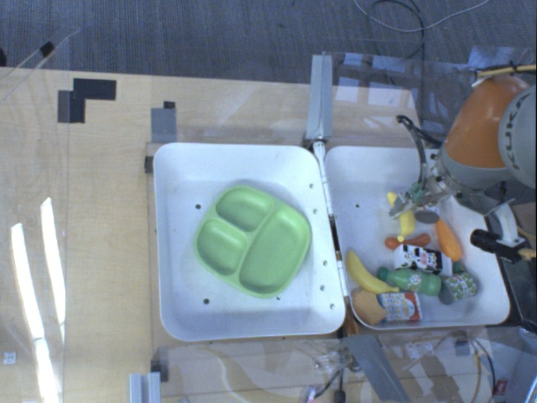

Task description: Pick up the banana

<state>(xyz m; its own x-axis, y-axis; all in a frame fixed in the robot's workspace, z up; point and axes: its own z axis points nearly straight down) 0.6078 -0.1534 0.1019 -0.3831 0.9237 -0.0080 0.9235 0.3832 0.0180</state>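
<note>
So the bench [92, 225] is this pale wood top with two shallow white bins sitting side by side on it. The left bin [180, 309] holds just a green divided plate [253, 240], three compartments, parked about dead centre. The right bin [361, 183] is where all the clutter is, piled toward its 5 o'clock corner.

The arm [495, 133], grey with the orange band, comes in from 3 o'clock, and the gripper [417, 198] is down inside the right bin near its centre, hanging right over a small yellow piece [406, 222]. Can't tell if the claw is apart or together from here, it's too small and murky.

The banana [367, 273] lies at about 7 o'clock in the right bin, near the divider wall, well apart from the gripper. Just beside it: a green bottle [415, 281] on its side, a black-and-white carton [422, 259], an orange carrot [449, 240], and a round brownish thing [367, 307] at the bottom edge.
</note>
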